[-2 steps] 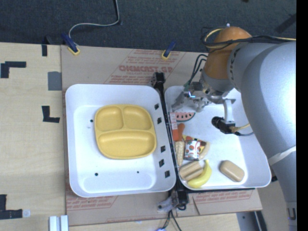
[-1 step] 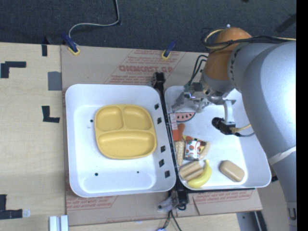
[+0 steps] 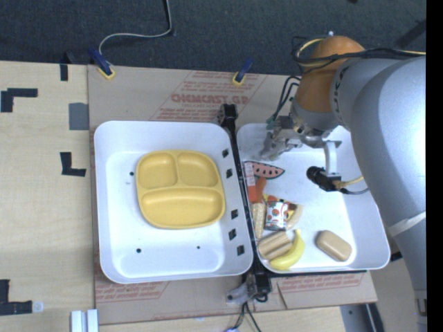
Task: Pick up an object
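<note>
Camera view, item one: we are seeing the gripper [image 3: 277, 144] hanging over the right bin's [image 3: 360, 213] far left corner; we cannot tell its jaw state. Nothing lifted. Watermelon slice [image 3: 264, 171], banana [image 3: 291, 252], bread [image 3: 333, 245] are lying there; tray [image 3: 181, 188] is sitting left.

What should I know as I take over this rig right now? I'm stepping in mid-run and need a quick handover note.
Gripper: low over the top left of the right bin; finger state unclear, nothing seen held.
Right bin: watermelon slice just below the gripper, then snack packet, hot dog, banana, bread roll.
Left bin: yellow divided plate.
Done: nothing lifted.
Left: grasp and raise one item.
</note>
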Tool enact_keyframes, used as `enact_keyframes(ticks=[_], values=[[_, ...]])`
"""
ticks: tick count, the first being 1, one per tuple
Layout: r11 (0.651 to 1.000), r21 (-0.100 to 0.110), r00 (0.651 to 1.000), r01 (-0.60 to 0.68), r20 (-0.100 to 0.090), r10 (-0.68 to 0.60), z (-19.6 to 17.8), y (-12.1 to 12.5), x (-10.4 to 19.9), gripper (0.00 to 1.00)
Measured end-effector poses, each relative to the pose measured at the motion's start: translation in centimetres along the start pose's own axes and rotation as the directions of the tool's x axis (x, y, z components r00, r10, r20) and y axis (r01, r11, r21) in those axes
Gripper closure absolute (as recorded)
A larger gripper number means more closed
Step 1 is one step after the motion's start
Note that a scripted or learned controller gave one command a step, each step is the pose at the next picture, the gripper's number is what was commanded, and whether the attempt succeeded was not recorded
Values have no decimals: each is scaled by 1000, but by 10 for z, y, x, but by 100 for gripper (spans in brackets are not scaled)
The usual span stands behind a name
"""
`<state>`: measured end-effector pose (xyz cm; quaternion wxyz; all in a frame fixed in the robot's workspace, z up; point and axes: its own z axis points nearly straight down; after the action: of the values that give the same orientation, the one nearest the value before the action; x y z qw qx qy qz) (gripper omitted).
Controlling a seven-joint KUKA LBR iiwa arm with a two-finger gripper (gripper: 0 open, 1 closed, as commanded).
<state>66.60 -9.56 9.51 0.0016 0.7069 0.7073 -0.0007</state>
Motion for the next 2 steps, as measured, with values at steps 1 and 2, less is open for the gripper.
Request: enact_keyframes(ticks=[1, 2], values=[[1000, 0, 1000, 0, 0, 0, 0, 0, 0, 0], [1000, 1, 1000, 0, -1, 0, 10, 2, 1, 0]])
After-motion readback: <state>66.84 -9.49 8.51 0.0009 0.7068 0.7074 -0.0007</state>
